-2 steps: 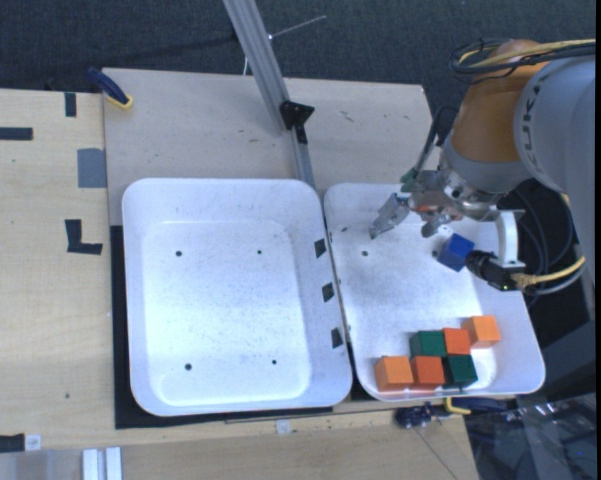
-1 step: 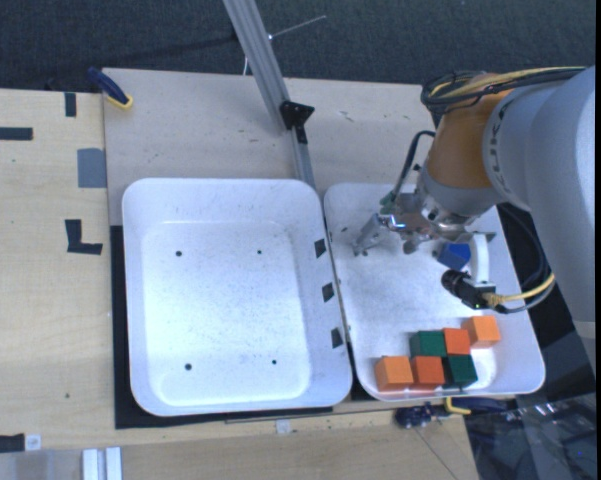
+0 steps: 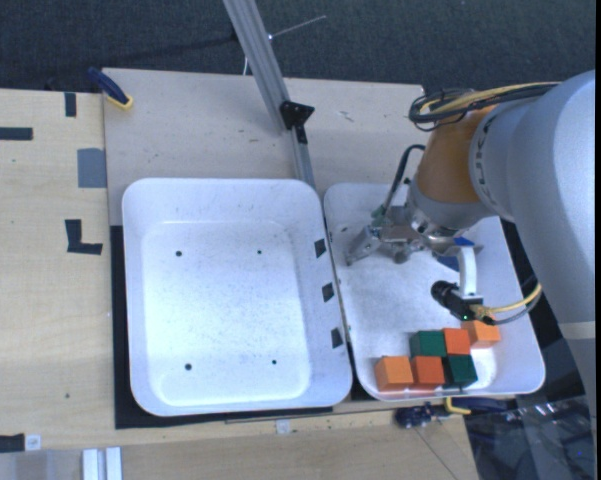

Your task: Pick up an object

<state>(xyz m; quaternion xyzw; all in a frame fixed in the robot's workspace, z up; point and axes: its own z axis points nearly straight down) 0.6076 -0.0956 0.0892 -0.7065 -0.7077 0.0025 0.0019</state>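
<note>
Camera view: pincer point(image 3: 363, 247), state not discernible, sits in right bin point(image 3: 380, 308) near its upper left, well apart from blocks point(image 3: 435, 360) clustered at the near wall; risk: descent meets bare floor, or crowded blocks jam.

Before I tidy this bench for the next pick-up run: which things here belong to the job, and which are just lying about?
Job:
- gripper, over the right bin
- orange blocks and green blocks, clustered at that bin's near edge

Lying about:
- left bin
- blue-and-yellow clamp at the bench's far left corner
- slanted metal bar
- dark tape marks on the bench
</note>
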